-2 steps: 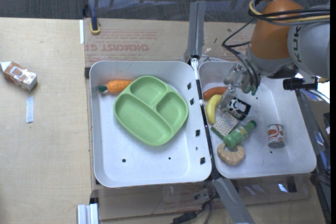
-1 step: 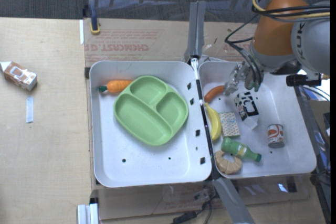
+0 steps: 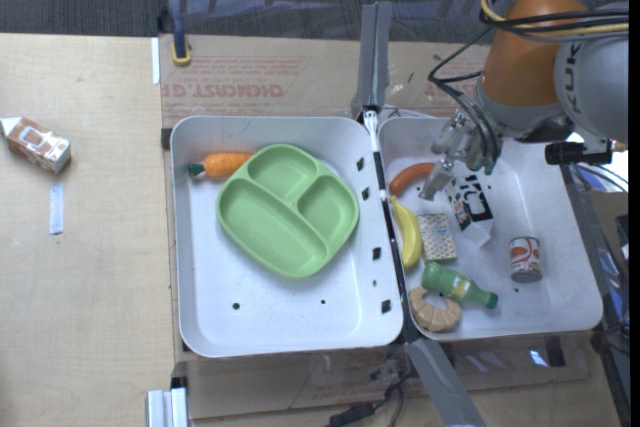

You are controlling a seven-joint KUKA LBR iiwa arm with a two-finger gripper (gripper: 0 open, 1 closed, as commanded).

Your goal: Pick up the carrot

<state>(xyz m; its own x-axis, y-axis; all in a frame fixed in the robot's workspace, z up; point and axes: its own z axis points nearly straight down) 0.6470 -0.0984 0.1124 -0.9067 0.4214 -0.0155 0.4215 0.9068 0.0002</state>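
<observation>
Camera view, looking down at a slant on a bench with two shallow white bins side by side. Far left, on the bare bench top, a small carton lies by itself, well apart from the bins. The left bin holds a green divided plate, and the carrot, orange with a green tip, lies on the bin floor just beside the plate's upper left rim, near the bin's back left corner. The right bin is crowded: an orange-red sausage-like item, a banana along the left wall, a small patterned packet, a green bottle on its side, a round pastry, a black and white packet and a small can. The grey arm with its orange band reaches in from the right and bends down over the back of this bin, with the gripper pointing down and left, just beside the sausage-like item. Whether its fingers are open or closed cannot be told from this angle, and nothing can be seen held between them. By the look of it the task is at the approach stage, with the carrot untouched. The next move would call for crossing the divider into the left bin, passing beyond the plate and lowering over the carrot.
</observation>
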